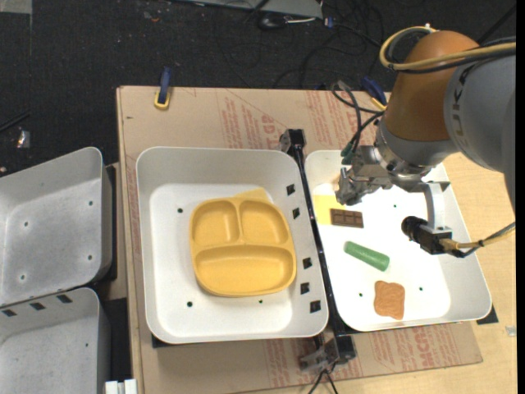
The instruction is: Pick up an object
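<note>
Bench bins, yellow tray (243,248) left, chocolate bar (346,217), green cylinder (366,255), toast (390,299) right

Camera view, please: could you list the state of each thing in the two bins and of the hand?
Yellow tray: flat in the left bin, upright.
Brown bar: flat in the right bin, below the hand.
Green stick: lying untouched.
Orange piece: lying untouched.
Hand: low over the right bin.

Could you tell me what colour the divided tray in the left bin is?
Yellow divided tray, camera view.
</note>
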